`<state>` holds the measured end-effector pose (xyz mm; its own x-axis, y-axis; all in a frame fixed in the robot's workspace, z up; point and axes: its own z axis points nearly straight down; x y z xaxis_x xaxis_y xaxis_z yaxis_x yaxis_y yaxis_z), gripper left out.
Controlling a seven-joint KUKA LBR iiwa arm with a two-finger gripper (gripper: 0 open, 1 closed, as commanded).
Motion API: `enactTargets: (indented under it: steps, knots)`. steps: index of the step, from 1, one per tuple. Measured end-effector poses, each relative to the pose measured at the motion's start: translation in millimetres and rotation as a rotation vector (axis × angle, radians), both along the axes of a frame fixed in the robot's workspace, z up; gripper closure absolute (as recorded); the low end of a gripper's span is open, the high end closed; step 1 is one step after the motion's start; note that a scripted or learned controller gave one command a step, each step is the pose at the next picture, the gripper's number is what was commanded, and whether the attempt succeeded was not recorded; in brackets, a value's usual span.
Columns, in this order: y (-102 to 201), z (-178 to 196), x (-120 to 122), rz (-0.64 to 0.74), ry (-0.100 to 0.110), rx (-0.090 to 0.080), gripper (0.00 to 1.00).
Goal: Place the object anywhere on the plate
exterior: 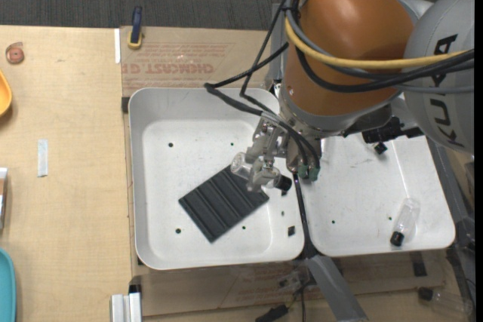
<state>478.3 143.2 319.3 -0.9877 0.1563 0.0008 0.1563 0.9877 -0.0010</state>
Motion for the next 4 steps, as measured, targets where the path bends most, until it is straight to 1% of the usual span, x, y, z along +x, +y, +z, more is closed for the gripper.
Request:
enactTargets:
  steps: [1,2,3,4]
  knots:
    - [69.4,-38.3,42.8,0.218,-0.002,0.002,1.00]
    - [69.2,-38.3,42.9,0.218,-0.002,0.002,0.00]
    - [68.7,-29.4,44.3,0.214,-0.005,0.003,1.00]
    - [18.0,-2.8,36.2,0.417,-0.004,0.001,1.00]
